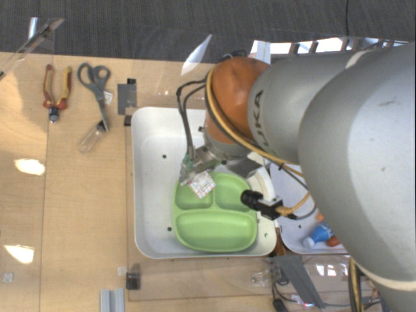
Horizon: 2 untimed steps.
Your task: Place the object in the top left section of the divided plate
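A green divided plate (pixel 218 223) lies in the left white bin (pixel 153 194), toward its front right. My gripper (pixel 194 169) hangs over the plate's top left section (pixel 190 199), low and close to it. A small white, speckled object (pixel 202 184) sits right at the gripper's tip, over the inner edge of that section. I cannot tell whether it is gripped or resting on the plate. The grey arm with its orange band (pixel 234 96) covers the plate's top right corner and most of the right bin.
Red-handled pliers (pixel 54 91) and grey scissors (pixel 96 86) lie on the wooden bench left of the bins. In the right bin (pixel 296 242) a blue and an orange item (pixel 320 234) peek out from under the arm. Black cables (pixel 188 119) hang beside the wrist.
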Each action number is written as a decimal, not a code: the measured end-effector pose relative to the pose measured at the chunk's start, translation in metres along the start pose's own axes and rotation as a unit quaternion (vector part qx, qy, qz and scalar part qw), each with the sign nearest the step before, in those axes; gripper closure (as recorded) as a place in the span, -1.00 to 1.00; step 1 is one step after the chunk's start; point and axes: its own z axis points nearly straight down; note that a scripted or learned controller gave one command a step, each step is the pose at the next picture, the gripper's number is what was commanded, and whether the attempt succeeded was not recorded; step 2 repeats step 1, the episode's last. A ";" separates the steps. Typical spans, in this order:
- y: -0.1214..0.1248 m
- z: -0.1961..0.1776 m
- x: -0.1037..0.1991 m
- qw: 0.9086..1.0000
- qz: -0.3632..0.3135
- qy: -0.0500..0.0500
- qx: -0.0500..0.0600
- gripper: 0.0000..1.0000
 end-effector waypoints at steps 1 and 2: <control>0.000 0.000 0.000 1.000 0.000 0.000 0.000 -1.00; 0.000 0.000 0.000 1.000 0.000 0.000 0.000 -1.00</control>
